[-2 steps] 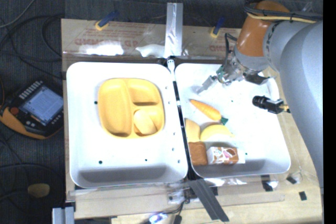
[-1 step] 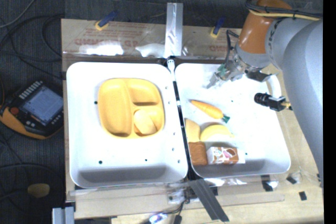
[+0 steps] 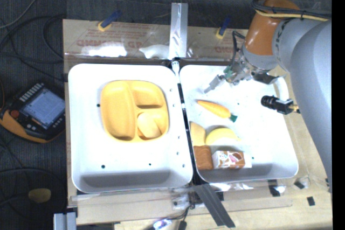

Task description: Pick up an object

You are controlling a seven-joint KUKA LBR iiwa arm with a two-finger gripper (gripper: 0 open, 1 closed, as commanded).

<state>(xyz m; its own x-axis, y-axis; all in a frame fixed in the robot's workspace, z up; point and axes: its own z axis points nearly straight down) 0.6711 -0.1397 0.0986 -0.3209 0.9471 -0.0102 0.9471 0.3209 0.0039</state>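
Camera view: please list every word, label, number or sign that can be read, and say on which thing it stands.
No text can be read with certainty.
Cardboard sheet behind the bins: faint red print, too blurred to read.
Small packet in the right bin: coloured picture label, lettering too small to read.
Handheld pendant on the floor at the left: lit screen, nothing legible.

Grey arm [image 3: 302, 56] reaching from right, orange-banded wrist angled down-left

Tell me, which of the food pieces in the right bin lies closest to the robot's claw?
The long orange carrot-like piece with the green tip. It lies alone just below the gripper, while the other pieces cluster along the right bin's near edge.
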